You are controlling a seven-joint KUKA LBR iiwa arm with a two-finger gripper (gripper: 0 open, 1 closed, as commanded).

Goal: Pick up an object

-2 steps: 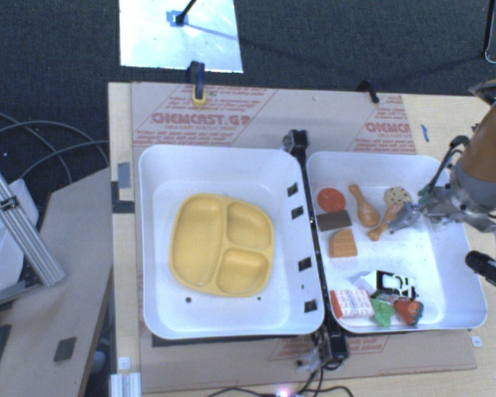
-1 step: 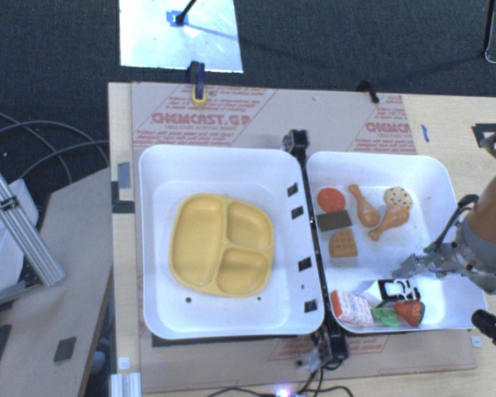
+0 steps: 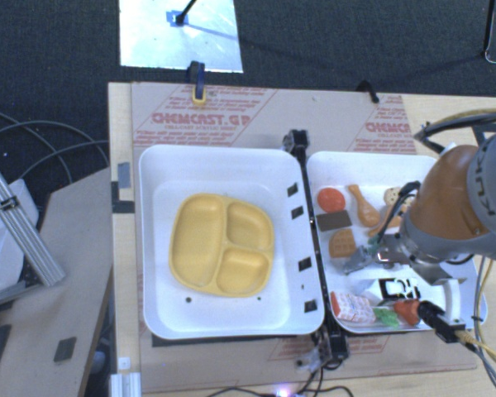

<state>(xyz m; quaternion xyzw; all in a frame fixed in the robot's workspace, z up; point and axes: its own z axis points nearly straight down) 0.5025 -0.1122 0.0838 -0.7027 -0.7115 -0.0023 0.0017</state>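
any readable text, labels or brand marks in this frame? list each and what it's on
"CHEMCAST GP": red print on the board under the bins, left patch, last letters blurry.
"CHEMCAST": same red print, right patch near the top right corner, slanted and partly cut off.
Smaller red lines under both patches: too blurred to read.
Packet in the right bin: red and white print, too small to read.

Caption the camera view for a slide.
KUKA arm's claw over toy food in right bin; yellow tray in left bin.
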